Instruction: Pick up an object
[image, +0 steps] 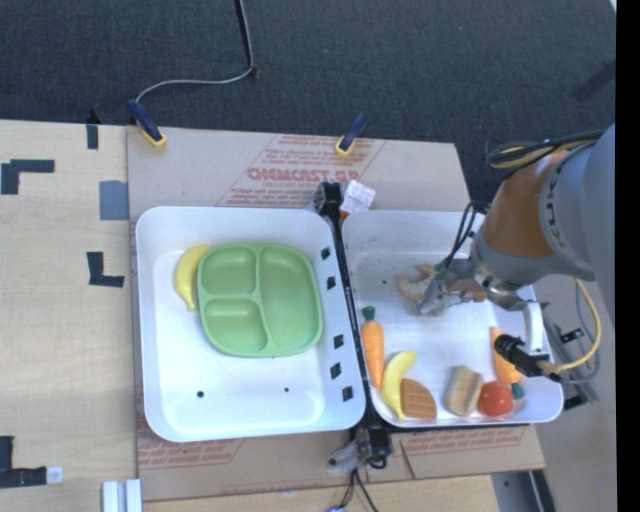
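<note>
Right bin (400, 232), near edge: one yellow banana (397, 372) with a tan waffle-like piece (418, 400) overlapping its lower end, one tan bread-like chunk (462, 390), one red tomato (495, 398). That's four items along that edge. One orange carrot (372, 346) lies along the divider wall, just beside the banana. A second orange piece (503, 358) sits by the right wall, partly covered by a black fitting and cable, so can't ID it.

Mid right bin: gripper (432, 297) is down on a small brownish object (412, 286). Blurry and mostly covered by the fingers; object's shape unreadable, and can't tell whether the fingers are apart or closed, or whether anything is between them.

Left bin (160, 320): one green three-compartment tray (261, 298) toward the far edge, lying over one yellow banana-shaped piece (187, 276) at the left wall; only its left curve shows.

Far side: two yellow-and-blue clamps (147, 122) on the cardboard sheet's far edge.
</note>
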